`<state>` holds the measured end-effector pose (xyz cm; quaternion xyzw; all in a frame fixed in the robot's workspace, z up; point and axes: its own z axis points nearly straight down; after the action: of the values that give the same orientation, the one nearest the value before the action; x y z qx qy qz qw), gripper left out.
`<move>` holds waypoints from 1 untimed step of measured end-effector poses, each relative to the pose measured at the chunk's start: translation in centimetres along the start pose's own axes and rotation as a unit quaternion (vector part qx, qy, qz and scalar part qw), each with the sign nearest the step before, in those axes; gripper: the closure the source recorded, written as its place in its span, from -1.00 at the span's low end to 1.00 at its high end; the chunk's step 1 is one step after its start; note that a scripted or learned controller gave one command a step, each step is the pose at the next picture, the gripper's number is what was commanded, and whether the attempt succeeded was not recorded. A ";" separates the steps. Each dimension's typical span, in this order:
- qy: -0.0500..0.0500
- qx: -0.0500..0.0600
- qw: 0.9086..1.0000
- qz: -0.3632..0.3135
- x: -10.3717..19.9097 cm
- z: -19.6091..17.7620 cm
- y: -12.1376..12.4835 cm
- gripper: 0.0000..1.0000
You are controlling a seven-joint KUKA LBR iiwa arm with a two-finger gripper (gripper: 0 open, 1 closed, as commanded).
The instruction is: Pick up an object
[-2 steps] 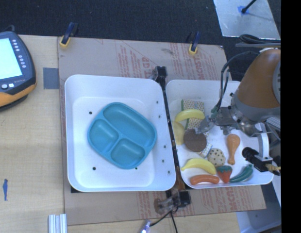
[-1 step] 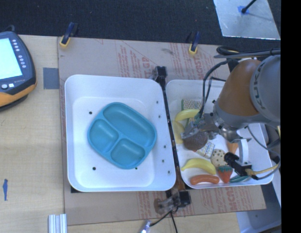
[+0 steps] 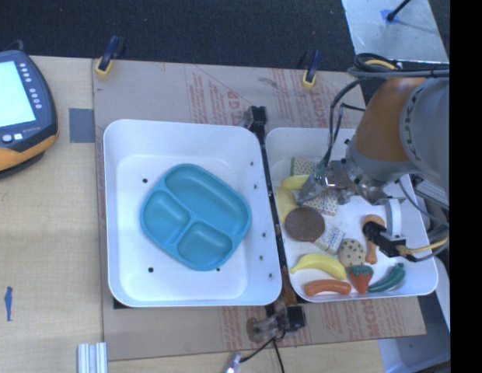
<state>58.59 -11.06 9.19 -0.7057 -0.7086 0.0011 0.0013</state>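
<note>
The gripper (image 3: 319, 186) hangs low in the right bin (image 3: 424, 284), I cannot tell its grip, and the brown cookie (image 3: 305, 223) lies just at its 7 o'clock, so it should drop straight and squeeze slowly.

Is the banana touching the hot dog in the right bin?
Touching. The camera view shows the banana lying right against the hot dog, with no white bin floor between them.

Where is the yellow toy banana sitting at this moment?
In the camera view, the yellow toy banana lies in the right white bin, near its front edge, just above the orange toy hot dog and below the round brown disc.
</note>
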 end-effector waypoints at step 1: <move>0.000 0.001 1.000 -0.001 1.8 0.1 -6.1 -1.00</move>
<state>52.50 -9.26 9.12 -0.7052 -0.7090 0.0020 0.0019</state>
